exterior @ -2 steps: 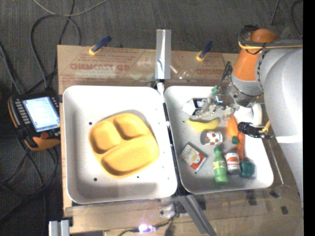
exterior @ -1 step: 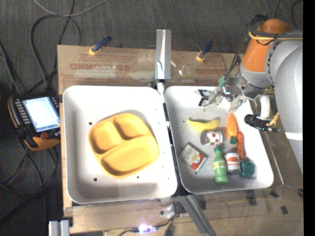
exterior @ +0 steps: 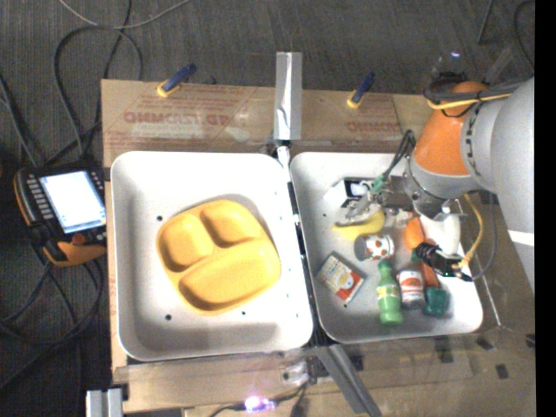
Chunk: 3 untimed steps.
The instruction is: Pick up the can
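Arm: the grey arm [exterior: 508, 146] with its orange band [exterior: 443, 150] is reaching in from the right, hanging over the upper part of the right bin [exterior: 469, 320].
Gripper: the gripper [exterior: 363, 200] is sitting low over the upper left of the right bin, just above the banana [exterior: 360, 222]; its jaws are lying in a dark, cluttered patch, and I cannot tell how they are standing.
Can: the can [exterior: 374, 248], white with a red mark, is lying on its side near the middle of the right bin, just below the banana and apart from the gripper.
Other things in the right bin: a small red-and-white carton [exterior: 340, 278] is lying left of the can; a green bottle [exterior: 388, 294] is standing below it, with a small red-labelled jar [exterior: 410, 287] beside that; an orange piece [exterior: 414, 231] is lying to the can's right.
Left bin: the left bin [exterior: 139, 320] is holding a yellow divided tray [exterior: 219, 254], sitting near its middle.
Beside the bench: a handheld screen [exterior: 65, 202] is glowing at far left.
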Motion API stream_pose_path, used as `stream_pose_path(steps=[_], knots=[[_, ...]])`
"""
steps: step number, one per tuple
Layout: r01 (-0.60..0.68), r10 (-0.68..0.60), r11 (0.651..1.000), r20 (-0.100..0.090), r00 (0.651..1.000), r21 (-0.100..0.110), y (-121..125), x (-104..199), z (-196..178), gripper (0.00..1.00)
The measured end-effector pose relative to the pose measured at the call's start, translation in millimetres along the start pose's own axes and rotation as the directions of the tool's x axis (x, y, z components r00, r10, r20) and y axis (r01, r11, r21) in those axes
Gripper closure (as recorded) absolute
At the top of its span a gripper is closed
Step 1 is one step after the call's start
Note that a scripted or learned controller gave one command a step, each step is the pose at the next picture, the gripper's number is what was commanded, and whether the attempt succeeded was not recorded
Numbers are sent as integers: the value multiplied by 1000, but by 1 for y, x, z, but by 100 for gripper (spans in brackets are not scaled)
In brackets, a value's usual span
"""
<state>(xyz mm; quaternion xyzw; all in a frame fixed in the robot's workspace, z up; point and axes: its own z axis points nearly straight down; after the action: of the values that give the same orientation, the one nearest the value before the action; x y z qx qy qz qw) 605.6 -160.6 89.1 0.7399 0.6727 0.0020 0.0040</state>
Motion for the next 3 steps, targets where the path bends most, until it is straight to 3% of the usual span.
stream_pose_path(steps=[1, 2, 3], knots=[[-3, 3, 1000, 0, 1000, 6, -35, -2, -3, 0], [-37, 37, 999, 0, 999, -7, -81, -9, -2, 0], [-38, 38, 999, -2, 999, -7, -81, -9, -10, 100]])
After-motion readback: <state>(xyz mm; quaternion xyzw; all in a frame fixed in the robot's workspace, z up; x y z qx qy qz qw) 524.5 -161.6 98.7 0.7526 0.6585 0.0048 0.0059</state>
